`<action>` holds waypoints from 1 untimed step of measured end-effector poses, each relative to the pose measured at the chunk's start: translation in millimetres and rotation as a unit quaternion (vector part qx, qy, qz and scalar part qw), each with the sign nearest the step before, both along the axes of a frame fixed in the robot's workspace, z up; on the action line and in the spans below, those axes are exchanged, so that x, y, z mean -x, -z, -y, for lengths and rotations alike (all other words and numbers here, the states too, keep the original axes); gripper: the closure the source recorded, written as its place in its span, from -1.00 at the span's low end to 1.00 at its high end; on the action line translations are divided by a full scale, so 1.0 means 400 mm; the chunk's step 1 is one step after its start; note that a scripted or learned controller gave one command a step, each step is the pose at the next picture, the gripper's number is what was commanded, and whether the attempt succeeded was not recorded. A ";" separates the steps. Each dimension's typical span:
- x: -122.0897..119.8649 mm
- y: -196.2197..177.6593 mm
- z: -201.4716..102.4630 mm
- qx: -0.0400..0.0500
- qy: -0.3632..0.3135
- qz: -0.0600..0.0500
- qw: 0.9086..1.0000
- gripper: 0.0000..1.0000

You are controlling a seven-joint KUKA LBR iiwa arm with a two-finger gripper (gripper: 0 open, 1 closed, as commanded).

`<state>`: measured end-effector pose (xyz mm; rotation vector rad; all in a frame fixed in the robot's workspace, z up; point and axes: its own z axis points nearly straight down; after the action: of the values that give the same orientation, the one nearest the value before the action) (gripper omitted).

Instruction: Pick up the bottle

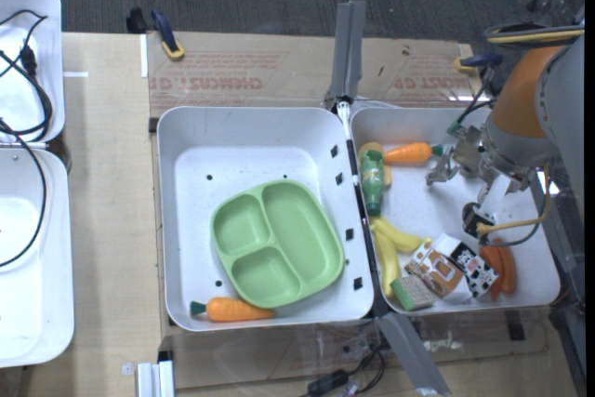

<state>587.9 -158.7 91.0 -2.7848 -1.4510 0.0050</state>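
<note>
We see first the bench (102, 200), made of pale wood, with a brown cardboard sheet (251, 74) lying along its far side. On it stand two shallow white bins side by side. The left bin (186, 153) holds a green divided plate (276, 244) with three compartments, lying flat a little to the near side. An orange toy carrot (232, 310) lies at the near wall of this bin, just beside the plate.

The grey arm (539, 107), with its orange band, reaches from the right over the right bin (530, 293). Its gripper (444, 168) hangs above the far part of this bin, and whether the fingers are apart or together we cannot tell.

The green bottle (372, 181) lies against the left wall of the right bin, apart from the gripper. A second carrot (406, 153) lies just beside the bottle's far end. Nearer to us, a yellow banana (389, 242) lies close to the bottle's other end. At the near side of this bin there are a small printed box (435, 270), a black-and-white spotted carton (474, 270) and a red sausage-like toy (500, 267), all close together.
</note>
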 end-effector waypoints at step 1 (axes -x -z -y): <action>0.000 0.000 0.000 0.000 0.000 0.000 1.000 -1.00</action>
<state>587.9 -158.7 91.0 -2.7848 -1.4510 0.0050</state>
